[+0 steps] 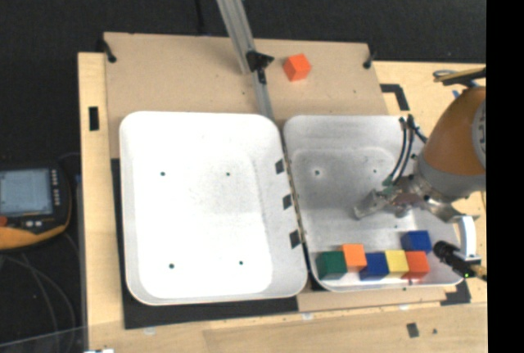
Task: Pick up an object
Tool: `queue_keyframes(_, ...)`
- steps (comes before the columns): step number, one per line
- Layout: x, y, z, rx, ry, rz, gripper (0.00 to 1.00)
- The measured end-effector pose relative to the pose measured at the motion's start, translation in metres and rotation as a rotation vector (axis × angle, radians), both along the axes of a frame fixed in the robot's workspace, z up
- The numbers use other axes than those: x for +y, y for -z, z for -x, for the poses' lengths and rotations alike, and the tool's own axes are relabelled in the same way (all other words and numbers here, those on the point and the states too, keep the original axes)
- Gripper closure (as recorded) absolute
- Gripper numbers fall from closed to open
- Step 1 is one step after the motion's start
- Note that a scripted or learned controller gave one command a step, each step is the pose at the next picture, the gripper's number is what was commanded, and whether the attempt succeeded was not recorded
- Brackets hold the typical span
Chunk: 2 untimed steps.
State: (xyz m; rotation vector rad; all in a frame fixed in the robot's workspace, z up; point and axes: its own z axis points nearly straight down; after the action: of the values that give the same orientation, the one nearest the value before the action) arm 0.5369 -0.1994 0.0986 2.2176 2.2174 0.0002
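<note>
The grey-and-orange arm's gripper (378, 204) hangs low over the bare middle of the right shallow white bin (344, 138), and whether it is open or closed on anything cannot be told at this size. The candidate objects sit in a row along the bin's near wall: a green block (331, 263), a small orange cube (354, 255), a blue block (375, 264), a yellow block (396, 261), a red-orange block (417, 262) and a second blue block (416, 241) behind it. A stray orange cube (296, 67) lies on the counter (180, 73) beyond the bins. This looks like the approach step; next, the gripper must shift toward the row and descend over one block.
</note>
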Motion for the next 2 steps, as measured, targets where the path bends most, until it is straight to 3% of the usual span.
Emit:
queue_keyframes(1, 0.051, 0.000, -0.032, 0.000, -0.007, -0.004, 0.00)
queue_keyframes(2, 0.079, -0.112, -0.027, -0.006, -0.005, -0.002, 0.00)
